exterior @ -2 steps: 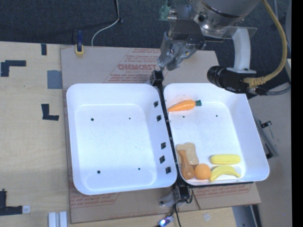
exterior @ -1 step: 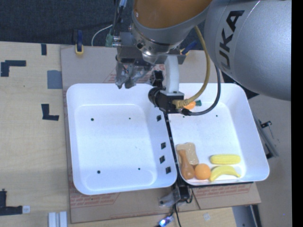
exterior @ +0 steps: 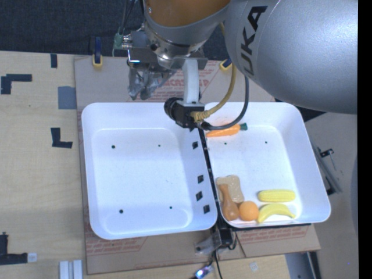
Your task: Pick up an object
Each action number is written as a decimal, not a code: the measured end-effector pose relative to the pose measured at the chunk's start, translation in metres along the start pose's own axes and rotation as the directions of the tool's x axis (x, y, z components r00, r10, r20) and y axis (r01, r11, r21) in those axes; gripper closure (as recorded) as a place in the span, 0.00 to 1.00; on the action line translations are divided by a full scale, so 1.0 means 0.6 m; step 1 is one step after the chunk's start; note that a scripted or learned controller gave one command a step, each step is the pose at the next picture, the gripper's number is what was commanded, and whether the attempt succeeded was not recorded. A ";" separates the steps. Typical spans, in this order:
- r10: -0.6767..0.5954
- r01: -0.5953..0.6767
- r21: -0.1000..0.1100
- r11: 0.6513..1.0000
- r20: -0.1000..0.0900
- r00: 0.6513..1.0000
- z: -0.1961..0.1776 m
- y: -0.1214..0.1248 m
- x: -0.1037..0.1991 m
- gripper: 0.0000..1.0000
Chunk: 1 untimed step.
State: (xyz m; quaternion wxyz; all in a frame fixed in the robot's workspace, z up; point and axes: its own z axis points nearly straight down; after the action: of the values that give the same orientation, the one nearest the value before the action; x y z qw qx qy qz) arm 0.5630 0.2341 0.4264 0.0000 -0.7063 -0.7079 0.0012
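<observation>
slim orange carrot (exterior: 223, 132), green tip, lying flat in right bin (exterior: 290, 156).

Bench (exterior: 35, 173): pale wood-grain top, marked with dark angular shapes (left side).
Cardboard sheet (exterior: 104, 77): brown, flat on the bench, beneath both bins; printed red lettering along its near edge.
Left bin (exterior: 93, 156): shallow, white, resting on the cardboard.
Right bin (exterior: 305, 156): shallow, white, just beside the left bin, their inner rims touching.
</observation>
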 end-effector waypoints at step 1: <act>-0.001 0.001 -0.012 1.000 -0.007 1.000 -0.193 -0.025 -0.001 1.00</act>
State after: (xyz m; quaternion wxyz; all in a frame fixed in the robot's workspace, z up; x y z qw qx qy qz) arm 0.5484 0.2335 0.5422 -0.0017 -0.7059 -0.7083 -0.0054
